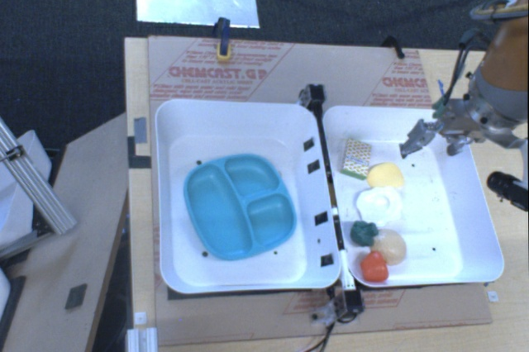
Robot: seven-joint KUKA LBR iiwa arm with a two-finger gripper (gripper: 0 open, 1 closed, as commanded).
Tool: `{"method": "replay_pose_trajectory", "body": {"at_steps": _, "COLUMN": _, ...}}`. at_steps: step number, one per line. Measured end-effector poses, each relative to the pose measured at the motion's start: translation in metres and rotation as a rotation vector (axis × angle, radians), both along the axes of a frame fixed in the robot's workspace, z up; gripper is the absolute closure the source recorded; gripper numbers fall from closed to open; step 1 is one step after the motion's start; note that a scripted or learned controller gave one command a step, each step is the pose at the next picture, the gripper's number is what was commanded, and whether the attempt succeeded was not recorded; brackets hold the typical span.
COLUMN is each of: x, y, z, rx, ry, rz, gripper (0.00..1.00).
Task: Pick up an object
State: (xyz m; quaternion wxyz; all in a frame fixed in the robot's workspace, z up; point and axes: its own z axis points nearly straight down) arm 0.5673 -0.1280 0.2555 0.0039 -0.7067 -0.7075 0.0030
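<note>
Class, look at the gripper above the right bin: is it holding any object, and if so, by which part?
Nothing is held. The gripper hangs open above the right bin, apart from the yellow item and the sponge.

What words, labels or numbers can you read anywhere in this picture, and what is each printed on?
"CHEMCAST" followed by what looks like "GP", in red, on the brown sheet under the bins, behind the left bin.
A second red print of the same style on the sheet behind the right bin, cut off and too blurred to read surely.
No other readable text.
</note>
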Motion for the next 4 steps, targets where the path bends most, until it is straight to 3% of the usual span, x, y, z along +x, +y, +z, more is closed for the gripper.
{"method": "replay_pose_trajectory", "body": {"at_steps": 1, "x": 0.002, "y": 0.0, "z": 0.006, "rx": -0.001, "ry": -0.011, "rz": 0.002, "gripper": 0.0}}
{"method": "replay_pose_trajectory", "body": {"at_steps": 4, "x": 0.006, "y": -0.005, "z": -0.168, "rx": -0.001, "ry": -0.008, "rz": -0.001, "gripper": 0.0}}
